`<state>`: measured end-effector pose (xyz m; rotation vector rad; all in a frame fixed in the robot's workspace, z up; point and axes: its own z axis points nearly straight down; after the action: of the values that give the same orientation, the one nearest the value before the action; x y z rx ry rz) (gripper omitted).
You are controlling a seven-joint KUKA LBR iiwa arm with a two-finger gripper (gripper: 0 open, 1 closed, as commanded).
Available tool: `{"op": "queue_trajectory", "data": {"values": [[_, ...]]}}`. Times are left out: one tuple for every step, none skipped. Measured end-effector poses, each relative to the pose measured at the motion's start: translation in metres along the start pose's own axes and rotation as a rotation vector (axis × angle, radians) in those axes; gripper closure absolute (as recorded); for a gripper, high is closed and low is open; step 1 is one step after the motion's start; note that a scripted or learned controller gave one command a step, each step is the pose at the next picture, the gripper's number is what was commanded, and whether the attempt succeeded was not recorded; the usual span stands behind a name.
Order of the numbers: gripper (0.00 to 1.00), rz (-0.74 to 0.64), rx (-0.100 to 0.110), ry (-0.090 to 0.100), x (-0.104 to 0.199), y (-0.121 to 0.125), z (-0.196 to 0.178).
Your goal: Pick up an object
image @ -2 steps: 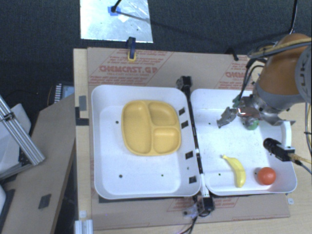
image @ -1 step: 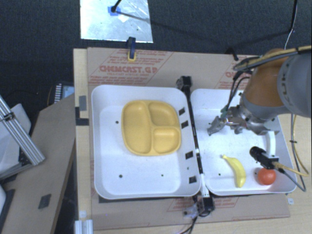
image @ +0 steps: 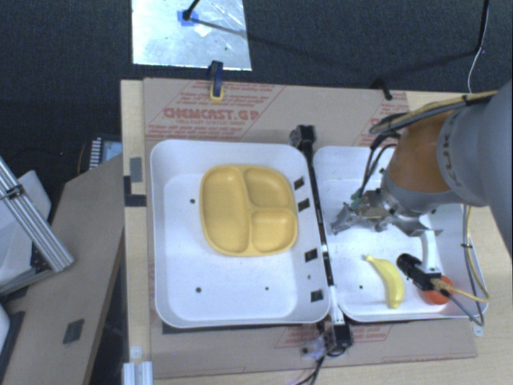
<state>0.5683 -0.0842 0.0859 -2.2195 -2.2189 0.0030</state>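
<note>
- Closest to us is the banana [image: 386,281], lying flat in the right bin [image: 346,175] near its front edge. A small orange-red thing [image: 436,297] sits just beside it on the right.
- The banana's long axis runs at a slant, with the stem end up-left and the fat end down-right toward the front rim.
- The gripper [image: 353,215] hangs over the middle of the same bin, behind the banana and a bit left of it. They aren't touching, and there's bare bin floor between them.
- We honestly can't tell if the gripper is open or closed from this angle, and we see nothing held in it.
- Our guess is that the next move is to come forward and down, with the jaws turned across that slanted axis.
- The left bin [image: 176,215] only has the yellow divided plate [image: 247,209], well apart from the gripper.
</note>
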Motion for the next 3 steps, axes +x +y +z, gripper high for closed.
{"op": "queue_trajectory", "data": {"values": [[1.00, 0.001, -0.005, -0.001, -0.001, 0.001, -0.013], [1.00, -0.003, -0.011, -0.002, -0.007, 0.008, -0.075], [1.00, -0.004, -0.012, -0.002, -0.008, 0.011, -0.140]]}}
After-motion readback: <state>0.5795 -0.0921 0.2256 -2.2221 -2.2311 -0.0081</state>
